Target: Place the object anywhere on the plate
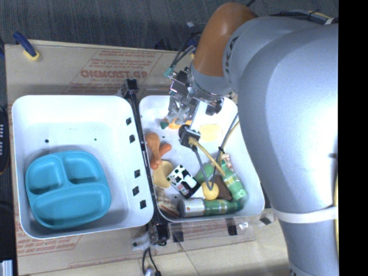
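While the big grey arm (287,114) reaches in from three o'clock, its orange band (221,36) sits up near twelve o'clock, above the right bin (250,171). At the end of the arm the gripper (183,115) hangs low over the top part of that bin, close to the wall it shares with the other bin. I cannot tell how its jaws stand, because the metal parts and wires hide them. Something small and orange with a bit of green (170,123) shows right under the gripper, but it is too small to tell if it is being held. The right bin is full of toys. An orange toy (156,147) lies at nine o'clock in it, by the shared wall. A pale yellow piece (210,133) lies near the middle. Lower down, toward six o'clock, are a black and white block (183,180), a yellow banana shape (210,191) and a green bottle (213,207) lying on its side. The left bin (69,111) holds the blue plate (66,187). It has three sections and sits at seven o'clock in that bin, well apart from the toys.
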Robot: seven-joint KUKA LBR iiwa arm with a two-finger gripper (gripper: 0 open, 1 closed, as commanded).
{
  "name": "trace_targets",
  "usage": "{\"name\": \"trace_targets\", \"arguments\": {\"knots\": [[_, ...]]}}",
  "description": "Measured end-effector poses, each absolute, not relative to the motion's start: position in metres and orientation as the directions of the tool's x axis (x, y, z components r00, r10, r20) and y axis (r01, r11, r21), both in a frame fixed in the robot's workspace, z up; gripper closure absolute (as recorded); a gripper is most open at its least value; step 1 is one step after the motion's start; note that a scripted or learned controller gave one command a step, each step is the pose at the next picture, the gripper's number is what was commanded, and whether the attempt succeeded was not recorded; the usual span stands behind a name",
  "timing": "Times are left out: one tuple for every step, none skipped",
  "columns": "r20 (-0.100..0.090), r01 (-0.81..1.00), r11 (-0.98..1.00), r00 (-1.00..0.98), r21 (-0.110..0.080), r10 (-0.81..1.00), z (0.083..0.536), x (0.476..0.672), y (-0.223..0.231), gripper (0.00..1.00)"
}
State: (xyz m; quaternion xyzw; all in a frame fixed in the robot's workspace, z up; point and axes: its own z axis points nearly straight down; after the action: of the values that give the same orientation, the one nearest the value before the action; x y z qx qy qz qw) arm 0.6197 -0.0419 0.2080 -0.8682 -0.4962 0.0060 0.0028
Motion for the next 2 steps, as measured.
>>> {"name": "trace_targets", "arguments": {"knots": [[-0.007, 0.862, -0.507, 0.507, -0.01, 0.862, 0.2087, 0.6202, -0.0418, 0.0], [-0.009, 0.867, -0.498, 0.498, -0.016, 0.867, 0.2182, 0.6202, -0.0412, 1.0]]}}
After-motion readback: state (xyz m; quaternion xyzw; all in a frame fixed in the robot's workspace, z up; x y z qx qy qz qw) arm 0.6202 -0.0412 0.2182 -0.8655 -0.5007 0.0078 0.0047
